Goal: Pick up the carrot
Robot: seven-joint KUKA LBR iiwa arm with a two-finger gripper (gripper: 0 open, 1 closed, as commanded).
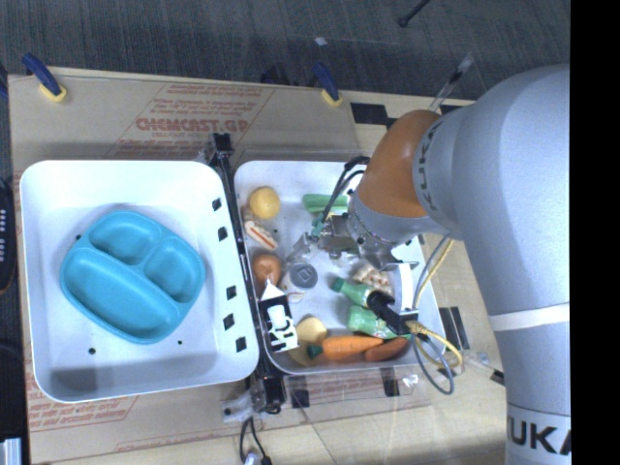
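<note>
One carrot lies along the right bin's near wall

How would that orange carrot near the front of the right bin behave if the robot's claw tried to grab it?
The carrot looks smooth and tapered, so it might slip toward its thin end. It seems a stiff toy, unlikely to bend. Being rounded, it could roll when nudged, though the bin wall and crowding neighbours may stop it.

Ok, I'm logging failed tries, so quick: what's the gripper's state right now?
Gripper: cannot be told. It is low in the right bin, and the carrot lies apart from it near the bin's front wall.
</note>
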